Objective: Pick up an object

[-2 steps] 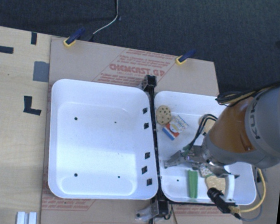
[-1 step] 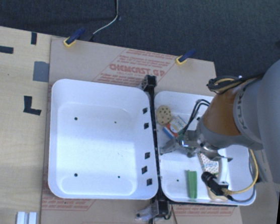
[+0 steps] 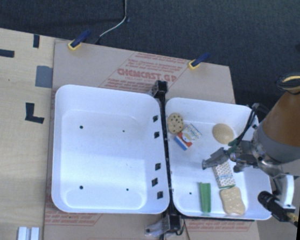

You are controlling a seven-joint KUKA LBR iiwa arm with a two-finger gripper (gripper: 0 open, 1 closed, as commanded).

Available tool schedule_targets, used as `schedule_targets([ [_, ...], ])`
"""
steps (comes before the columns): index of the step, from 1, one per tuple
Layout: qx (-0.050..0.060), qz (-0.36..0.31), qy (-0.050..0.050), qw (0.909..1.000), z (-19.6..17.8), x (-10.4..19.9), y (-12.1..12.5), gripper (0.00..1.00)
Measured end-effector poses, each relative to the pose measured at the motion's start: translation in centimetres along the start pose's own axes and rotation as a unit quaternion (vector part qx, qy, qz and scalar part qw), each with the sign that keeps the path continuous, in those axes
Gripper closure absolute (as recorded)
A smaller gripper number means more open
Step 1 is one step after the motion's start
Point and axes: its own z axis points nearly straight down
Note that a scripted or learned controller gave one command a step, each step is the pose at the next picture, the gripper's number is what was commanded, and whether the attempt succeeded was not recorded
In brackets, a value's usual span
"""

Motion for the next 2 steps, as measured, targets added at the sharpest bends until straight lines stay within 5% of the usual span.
schedule_targets([
  [1,0.007,-0.001,0.001,1.0000,11.0,-0.3,2.0,0.00],
  [2,0.004,-0.002,0.000,1.0000,14.0,1.6,1.6,0.00],
])
